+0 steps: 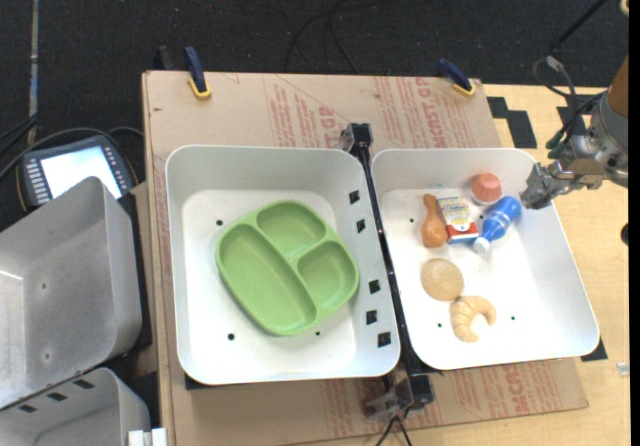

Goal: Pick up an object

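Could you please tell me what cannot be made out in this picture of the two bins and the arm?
- Arm: cut off by the camera view's right edge, leaving its wrist and gripper at the right bin.
- Small carton: its print is too small to read.
- Blue bottle: the label is too small to make out.
- Screen at left: partly hidden behind the grey box.

Two white bins on a brown board

The brown board point(260, 109) lies flat, and the left bin point(190, 264) sits on it. The right bin point(560, 314) sits just beside the left bin, touching it along a black strip point(378, 244). Behind the left bin, a blue and yellow clamp point(197, 74) grips the board's far edge. Another clamp point(456, 77) grips that edge behind the right bin.
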Robot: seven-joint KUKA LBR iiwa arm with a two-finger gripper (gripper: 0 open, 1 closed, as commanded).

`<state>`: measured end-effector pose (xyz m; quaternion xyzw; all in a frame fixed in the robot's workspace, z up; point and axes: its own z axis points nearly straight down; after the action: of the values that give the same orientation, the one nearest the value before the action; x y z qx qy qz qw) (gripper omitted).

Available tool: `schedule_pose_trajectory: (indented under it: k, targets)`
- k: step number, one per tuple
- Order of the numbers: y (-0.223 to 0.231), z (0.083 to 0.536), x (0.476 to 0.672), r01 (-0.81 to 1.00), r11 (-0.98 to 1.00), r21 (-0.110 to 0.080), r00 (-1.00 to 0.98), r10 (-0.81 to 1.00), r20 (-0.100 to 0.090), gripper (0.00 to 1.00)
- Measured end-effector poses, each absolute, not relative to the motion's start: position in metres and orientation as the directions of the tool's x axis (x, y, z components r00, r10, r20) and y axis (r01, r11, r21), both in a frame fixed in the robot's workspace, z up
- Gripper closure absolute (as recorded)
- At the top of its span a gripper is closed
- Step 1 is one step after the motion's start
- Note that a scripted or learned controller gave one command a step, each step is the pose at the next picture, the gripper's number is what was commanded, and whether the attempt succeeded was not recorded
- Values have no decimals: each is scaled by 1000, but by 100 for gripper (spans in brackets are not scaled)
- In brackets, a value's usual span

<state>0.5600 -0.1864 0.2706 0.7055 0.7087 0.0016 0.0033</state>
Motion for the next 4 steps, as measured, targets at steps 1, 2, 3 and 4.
schedule_pose_trajectory:
  k: [1, 2, 3, 4]
  targets:
    - [-135, 254, 577, 1000, 8, 0, -8, 1000, 2, 100]
    - [-80, 250, 580, 1000, 9, -1, -9, 1000, 2, 100]
    - [-31, 255, 591, 1000, 8, 2, -8, 1000, 1, 100]
    - [21, 259, 607, 1000, 8, 2, -8, 1000, 1, 100]
